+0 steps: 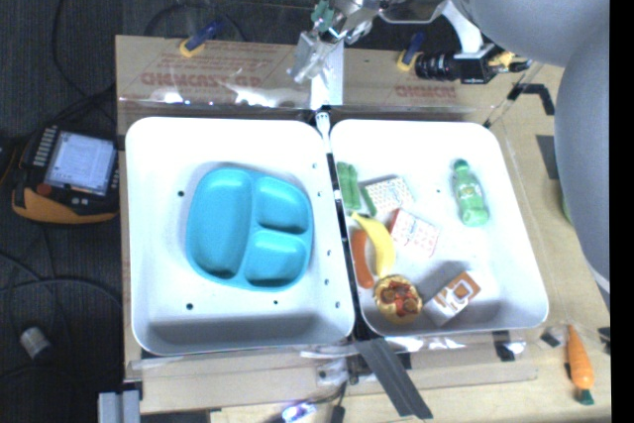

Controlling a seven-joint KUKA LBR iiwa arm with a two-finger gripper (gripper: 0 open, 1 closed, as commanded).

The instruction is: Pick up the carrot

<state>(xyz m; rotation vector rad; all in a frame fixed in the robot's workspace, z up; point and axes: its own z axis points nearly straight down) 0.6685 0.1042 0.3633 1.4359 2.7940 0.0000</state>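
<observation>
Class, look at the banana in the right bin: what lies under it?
The carrot lies partly under the banana, along the bin's left wall. Its middle is covered; the orange ends show.

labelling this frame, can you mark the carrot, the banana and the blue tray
carrot (363, 264): camera view, the orange body left of the banana
banana (376, 244): camera view, middle of its curve
blue tray (249, 225): camera view, the ridge between compartments
</observation>
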